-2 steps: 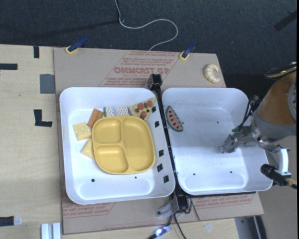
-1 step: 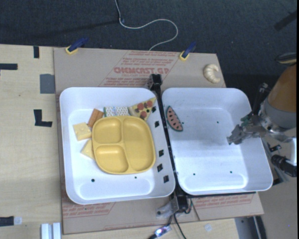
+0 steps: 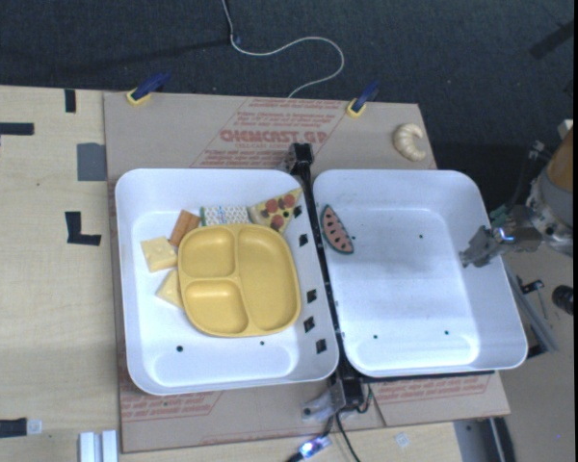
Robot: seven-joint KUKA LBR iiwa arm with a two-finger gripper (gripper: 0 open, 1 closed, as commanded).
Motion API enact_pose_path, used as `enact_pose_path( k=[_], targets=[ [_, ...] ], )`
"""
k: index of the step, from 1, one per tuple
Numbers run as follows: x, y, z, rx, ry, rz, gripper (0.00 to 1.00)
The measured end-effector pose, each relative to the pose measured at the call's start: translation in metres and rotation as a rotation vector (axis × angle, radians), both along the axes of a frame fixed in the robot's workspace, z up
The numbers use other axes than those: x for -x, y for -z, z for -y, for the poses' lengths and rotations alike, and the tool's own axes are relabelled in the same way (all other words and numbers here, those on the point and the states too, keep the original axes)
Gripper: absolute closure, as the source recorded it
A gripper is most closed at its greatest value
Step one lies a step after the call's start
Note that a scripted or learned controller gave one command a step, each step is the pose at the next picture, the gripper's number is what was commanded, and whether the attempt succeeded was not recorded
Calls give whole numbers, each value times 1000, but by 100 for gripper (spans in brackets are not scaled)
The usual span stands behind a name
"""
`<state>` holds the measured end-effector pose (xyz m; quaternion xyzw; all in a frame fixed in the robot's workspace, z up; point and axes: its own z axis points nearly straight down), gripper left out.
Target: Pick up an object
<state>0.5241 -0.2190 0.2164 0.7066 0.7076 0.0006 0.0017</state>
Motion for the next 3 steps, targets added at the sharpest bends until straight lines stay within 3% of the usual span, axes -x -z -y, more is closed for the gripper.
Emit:
enact_pose_path(
  k=[1,3],
  targets=[
    [-1,-8,-1,-2,0,-3,100],
    [-37,-10,-94,-2,-4,-4,100]
  ],
)
